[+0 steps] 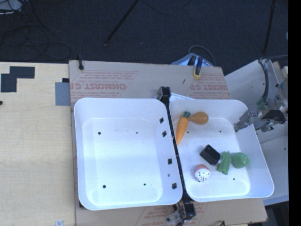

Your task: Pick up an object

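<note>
Both white bins (122, 108) smooth glossy plastic; under them matt brown cardboard sheet (141, 81); bench (33, 140) pale wood-look; toy carrot (181, 128) smooth plastic.

overhead, slanted, probably mid-distance (both bins (87, 108))

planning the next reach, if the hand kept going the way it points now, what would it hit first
The hand sits at the right bin's right rim, aimed leftward across it. Straight on, it would likely meet the orange pear-shaped toy first, then the carrot. Its height above the bin is unclear, so it may pass over.
</note>
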You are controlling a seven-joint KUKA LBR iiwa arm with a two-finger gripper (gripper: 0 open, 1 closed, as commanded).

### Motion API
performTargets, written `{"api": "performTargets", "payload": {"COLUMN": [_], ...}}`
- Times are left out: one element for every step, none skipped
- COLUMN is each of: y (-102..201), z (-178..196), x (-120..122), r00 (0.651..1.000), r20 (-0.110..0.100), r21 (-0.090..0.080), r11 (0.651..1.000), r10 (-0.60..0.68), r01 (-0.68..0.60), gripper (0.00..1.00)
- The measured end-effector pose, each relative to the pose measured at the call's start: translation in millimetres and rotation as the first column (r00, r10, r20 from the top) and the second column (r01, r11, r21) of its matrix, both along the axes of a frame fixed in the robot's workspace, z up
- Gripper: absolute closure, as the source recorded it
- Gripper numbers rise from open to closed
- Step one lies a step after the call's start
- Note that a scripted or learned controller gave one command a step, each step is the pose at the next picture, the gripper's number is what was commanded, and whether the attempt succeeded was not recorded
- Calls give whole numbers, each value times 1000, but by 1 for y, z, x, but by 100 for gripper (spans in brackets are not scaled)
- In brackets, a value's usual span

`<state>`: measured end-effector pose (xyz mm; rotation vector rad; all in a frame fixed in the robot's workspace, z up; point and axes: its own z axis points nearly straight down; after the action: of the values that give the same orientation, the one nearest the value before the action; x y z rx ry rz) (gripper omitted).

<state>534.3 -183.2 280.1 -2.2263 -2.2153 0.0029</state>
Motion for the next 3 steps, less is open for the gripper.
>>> {"api": "performTargets", "payload": {"y": [0,163,228], "z": [7,179,234], "x": [2,-53,-58], "r00": [1000,1000,1000], "r20": [-2,12,4], "r21": [2,3,1], "r11": [1000,1000,1000], "r10": [2,20,11], "r01": [-2,-21,-11], "gripper": [100,100,100]}}
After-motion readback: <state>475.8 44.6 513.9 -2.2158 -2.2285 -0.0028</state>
